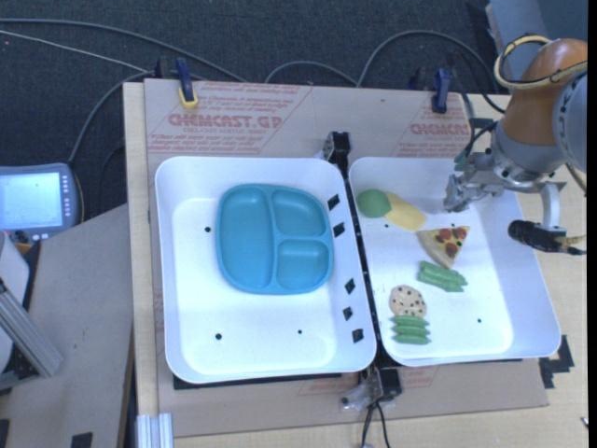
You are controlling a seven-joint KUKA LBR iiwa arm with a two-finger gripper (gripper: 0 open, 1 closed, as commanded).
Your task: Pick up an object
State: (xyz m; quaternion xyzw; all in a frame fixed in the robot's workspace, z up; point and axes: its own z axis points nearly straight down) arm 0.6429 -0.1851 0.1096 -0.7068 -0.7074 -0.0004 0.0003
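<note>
Lettering first: red "CHEMCAST GP" print repeats across the brown protective sheet [242, 110] that covers the tabletop [140, 250], legible along the far edge behind both bins; smaller red lines beneath it are too fine to read. Two blue clamps [187, 87] pin the sheet at the far edge.

Left bin [187, 343], white and shallow, carries a light blue divided tray [275, 239] with three compartments, sitting toward the bin's far right. Small black marks dot the bin floor.

Right bin [504, 325] carries the toy food. Green round piece [372, 202] sits near the far left corner, touching a yellow piece [407, 216] just to its right. Pizza slice [444, 244] lies near the bin's middle. Green pod-like piece [440, 276] lies just toward the near edge from it. Cookie [407, 300] and a green ridged piece [410, 329] lie together near the near left corner.

Arm [546, 91] reaches in over the right bin's far right corner, orange band showing above the wrist. Gripper [457, 194] hangs over the bin's far side, just beyond the pizza slice and right of the yellow piece. State of the jaws: cannot tell, detail too small. Nothing visibly held.

Surroundings: dark grey carpet [280, 17] beyond the tabletop, black cables [93, 40] trailing across it. Small screen [33, 199] off the left edge.
</note>
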